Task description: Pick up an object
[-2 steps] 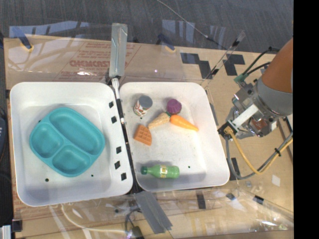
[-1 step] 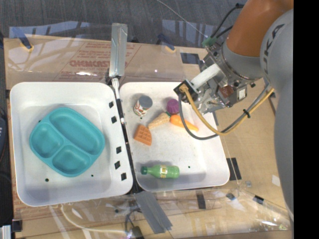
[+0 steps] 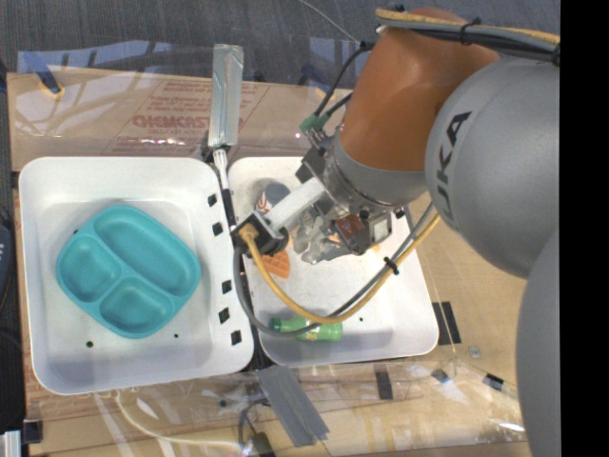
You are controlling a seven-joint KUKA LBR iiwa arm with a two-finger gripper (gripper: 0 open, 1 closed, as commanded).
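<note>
From my remote station: an orange object (image 3: 277,266), flat and wedge-like, lies on the floor of the right-hand white bin (image 3: 400,336), near that bin's left wall and just below a black part of the arm's tooling. Above it, near the bin's upper left, a small round grey-and-white item (image 3: 273,195) sits partly hidden behind a white bar on the tool; I cannot make out what it is. A green connector (image 3: 306,328) on a yellow hose (image 3: 285,303) rests on the bin floor toward the near edge, the hose looping up to the wrist.

The gripper (image 3: 324,239) hangs low over the middle of the right bin, a clutter of clear and copper-coloured parts under the wrist. I cannot tell how it stands, nor whether anything is in it. The KUKA arm (image 3: 476,160), grey with its orange band (image 3: 409,84), fills the upper right of my view.

In the left-hand bin (image 3: 38,350) a teal divided plate (image 3: 128,269) with three compartments lies flat, tilted diagonally. The two bins touch along their inner walls, on a cardboard sheet (image 3: 143,112) under clear plastic, with a strip of silver tape (image 3: 225,103) running up from the seam.
</note>
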